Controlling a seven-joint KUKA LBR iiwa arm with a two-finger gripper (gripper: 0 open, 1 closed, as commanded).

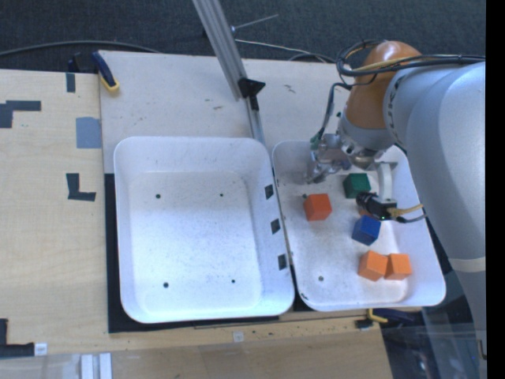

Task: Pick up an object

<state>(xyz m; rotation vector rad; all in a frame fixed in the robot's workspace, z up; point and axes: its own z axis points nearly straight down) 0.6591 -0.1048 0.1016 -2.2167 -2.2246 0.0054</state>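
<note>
Pale wooden bench [47,235]; 2 white bins [126,164]; dark carpet [95,10]

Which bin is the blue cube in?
Right bin. The blue cube rests on its floor below the green block, apart from the hand.

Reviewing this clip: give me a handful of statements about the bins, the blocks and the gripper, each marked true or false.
1. All the blocks lie in the right white bin. True.
2. The blue cube sits in the left white bin. False: it is in the right one.
3. Two orange cubes lie side by side near the right bin's front edge. True.
4. The gripper holds the red-orange cube. False: that cube rests on the bin floor, in front of the gripper.
5. The green block is behind the blue cube. True.
</note>
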